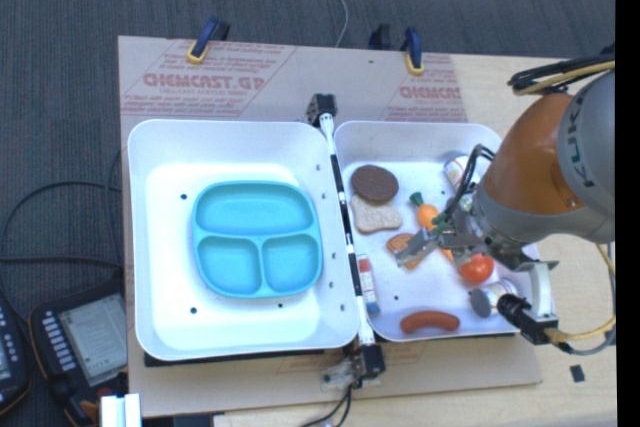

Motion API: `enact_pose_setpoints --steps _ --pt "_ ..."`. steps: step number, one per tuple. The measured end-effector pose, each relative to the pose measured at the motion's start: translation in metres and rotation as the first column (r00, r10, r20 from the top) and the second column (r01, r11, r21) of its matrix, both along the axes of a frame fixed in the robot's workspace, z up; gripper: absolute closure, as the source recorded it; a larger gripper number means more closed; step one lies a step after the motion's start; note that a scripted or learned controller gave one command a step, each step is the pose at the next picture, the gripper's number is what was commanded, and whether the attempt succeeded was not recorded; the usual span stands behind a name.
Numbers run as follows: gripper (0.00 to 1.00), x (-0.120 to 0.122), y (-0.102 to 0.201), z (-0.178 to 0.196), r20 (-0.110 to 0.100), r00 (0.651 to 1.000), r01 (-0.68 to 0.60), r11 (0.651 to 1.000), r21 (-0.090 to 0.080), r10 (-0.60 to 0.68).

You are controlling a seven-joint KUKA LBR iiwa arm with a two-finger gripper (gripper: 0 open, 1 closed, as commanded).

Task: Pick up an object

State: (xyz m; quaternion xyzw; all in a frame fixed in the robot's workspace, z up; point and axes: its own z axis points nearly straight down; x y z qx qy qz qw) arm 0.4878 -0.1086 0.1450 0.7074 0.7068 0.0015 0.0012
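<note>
Two bins share a middle wall; the left bin (160,165) holds a blue tray (258,238). Right of that wall, crowded toys: patty (375,182), bread (376,216), sausage (430,322), tomato (477,267). The gripper (418,248) hovers among them; whether its fingers are clenched I cannot tell.

Big grey arm (598,155) here, smooth rounded casing, dark lettering running down its side. Broad orange band (535,165) wraps it above the wrist, glossy under the light. Below that, a darker grey wrist section, black cables looping alongside, and a small metal gripper (425,243) at the tip.
</note>
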Motion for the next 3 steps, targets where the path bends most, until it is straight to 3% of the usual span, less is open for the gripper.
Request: enact_pose_setpoints --steps 1,2,3 --pt "1.00 0.001 0.000 0.010 0.000 1.000 0.000 1.000 0.000 0.000" --pt "0.00 0.000 0.000 0.009 0.000 1.000 0.000 1.000 0.000 0.000" --pt "0.00 -0.003 0.006 -0.058 0.000 1.000 0.000 1.000 -0.002 0.000"
